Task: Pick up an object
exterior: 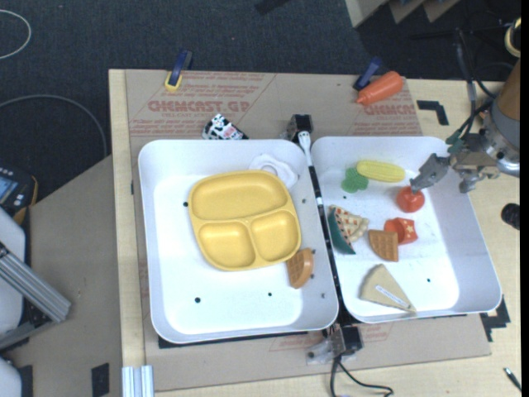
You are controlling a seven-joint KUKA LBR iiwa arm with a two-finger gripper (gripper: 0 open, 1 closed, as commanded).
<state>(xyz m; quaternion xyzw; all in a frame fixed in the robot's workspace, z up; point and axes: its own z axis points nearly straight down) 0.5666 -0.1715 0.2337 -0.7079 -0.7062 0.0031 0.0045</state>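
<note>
Over the right bin (475,246), at its upper right corner, the hand (447,174) hangs with its two fingers spread apart and nothing between them; one fingertip (426,177) reaches toward the bin's middle, the other sits close to the rim. Just below and to the camera's left of that near fingertip lies a small red tomato-like piece (410,199), almost touching it, so it looks the likeliest thing to pick. It is roundish, with no clear long axis, so I judge the grasp needs little turning, only a short shift left and down to bring it between the fingers. Farther left in the same bin are a yellow corn cob (379,170), lying across the view, and a green piece (355,181) beside it. Lower down sit a pizza slice (348,226), a red block (402,229), a brown piece (383,245) and a cheese wedge (385,289), all farther from the hand.
</note>
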